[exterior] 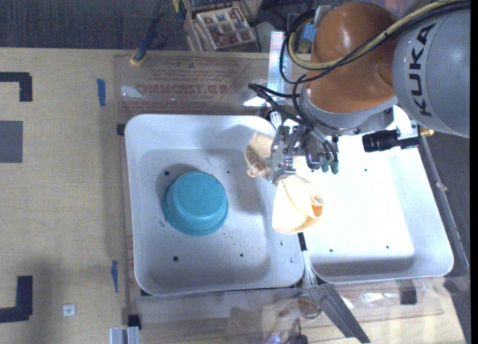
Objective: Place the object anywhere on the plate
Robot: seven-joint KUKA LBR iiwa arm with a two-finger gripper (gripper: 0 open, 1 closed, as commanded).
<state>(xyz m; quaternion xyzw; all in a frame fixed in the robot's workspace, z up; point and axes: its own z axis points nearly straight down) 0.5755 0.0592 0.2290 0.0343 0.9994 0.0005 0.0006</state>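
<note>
Task not done. Blue plate point(196, 202) sits inverted-looking at left bin point(149, 141) centre, nothing on it. Object point(296, 204), pale tan shell-like piece, lies across divide between left bin and right bin point(388, 253), at left bin's right edge, well apart from plate. Second tan piece point(260, 156) just beside hand point(286, 165), touching or not unclear. Hand above object's upper end; finger state cannot be told. Object's long axis runs near-to-far along bin edge, slightly tilted; narrower end toward hand. Left: grasp, carry toward left bin centre, release.

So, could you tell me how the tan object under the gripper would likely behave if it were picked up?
The tan object looks creased and folded, so it is probably soft and floppy. It drapes across the rim between the bins, suggesting it is light and would sag. It seems unlikely to roll.
</note>
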